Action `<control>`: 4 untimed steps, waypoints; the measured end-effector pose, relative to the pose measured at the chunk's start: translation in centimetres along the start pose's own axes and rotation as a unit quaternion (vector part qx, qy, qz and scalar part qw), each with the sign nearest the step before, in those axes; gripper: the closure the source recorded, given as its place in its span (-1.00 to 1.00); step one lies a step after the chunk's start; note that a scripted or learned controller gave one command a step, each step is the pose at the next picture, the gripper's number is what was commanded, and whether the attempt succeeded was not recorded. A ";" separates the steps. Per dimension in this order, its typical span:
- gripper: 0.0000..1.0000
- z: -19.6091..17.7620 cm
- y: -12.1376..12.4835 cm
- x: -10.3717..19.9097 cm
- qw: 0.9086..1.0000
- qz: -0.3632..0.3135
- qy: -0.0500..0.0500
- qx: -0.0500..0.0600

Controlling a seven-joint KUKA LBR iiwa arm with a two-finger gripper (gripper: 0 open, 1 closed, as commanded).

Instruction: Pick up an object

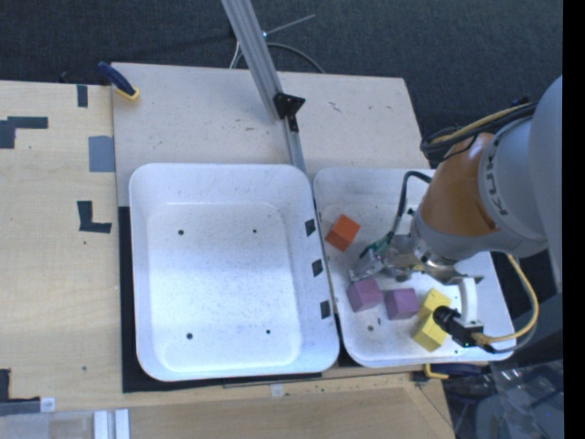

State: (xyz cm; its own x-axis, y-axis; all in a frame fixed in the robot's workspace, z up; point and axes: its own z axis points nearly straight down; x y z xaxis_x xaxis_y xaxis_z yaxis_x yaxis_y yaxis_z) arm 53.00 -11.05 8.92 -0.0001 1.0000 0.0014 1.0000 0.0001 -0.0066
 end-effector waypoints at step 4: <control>-1.00 -5.2 -2.4 2.4 1.000 -0.003 0.001 -0.003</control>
State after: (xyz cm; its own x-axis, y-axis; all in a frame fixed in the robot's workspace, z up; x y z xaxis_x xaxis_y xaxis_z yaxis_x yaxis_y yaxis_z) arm 50.64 -8.63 14.15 -0.0068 1.0000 0.0030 1.0000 0.0068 0.0002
